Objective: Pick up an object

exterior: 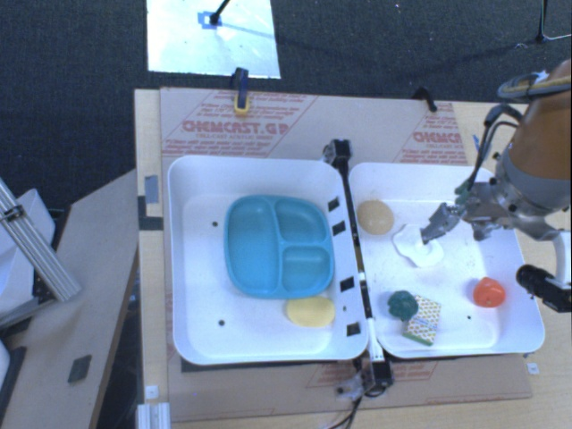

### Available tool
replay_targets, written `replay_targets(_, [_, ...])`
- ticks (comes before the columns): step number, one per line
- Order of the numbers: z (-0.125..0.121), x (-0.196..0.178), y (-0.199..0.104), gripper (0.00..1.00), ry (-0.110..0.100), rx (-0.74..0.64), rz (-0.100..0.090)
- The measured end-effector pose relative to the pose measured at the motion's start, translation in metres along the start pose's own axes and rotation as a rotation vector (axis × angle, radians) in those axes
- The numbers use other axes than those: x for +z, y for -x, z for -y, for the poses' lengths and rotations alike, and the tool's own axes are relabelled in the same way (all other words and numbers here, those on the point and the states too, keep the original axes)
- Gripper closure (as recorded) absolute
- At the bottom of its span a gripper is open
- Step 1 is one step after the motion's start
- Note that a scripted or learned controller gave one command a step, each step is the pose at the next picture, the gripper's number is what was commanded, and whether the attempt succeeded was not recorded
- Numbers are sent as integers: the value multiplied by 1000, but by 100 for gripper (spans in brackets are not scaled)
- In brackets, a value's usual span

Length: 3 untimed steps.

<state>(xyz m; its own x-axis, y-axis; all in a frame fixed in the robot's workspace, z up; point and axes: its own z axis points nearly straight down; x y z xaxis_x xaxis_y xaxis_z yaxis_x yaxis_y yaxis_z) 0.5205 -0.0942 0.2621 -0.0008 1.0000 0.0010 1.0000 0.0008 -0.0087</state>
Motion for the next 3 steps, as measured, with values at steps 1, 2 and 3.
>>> replay_targets(1, [-2,-5,0,0,10,-2,1])
replay_targets(2, [-2,36,-2,0,8,0,0])
replay_targets(3, [-6,97,-7,0,6,0,0])
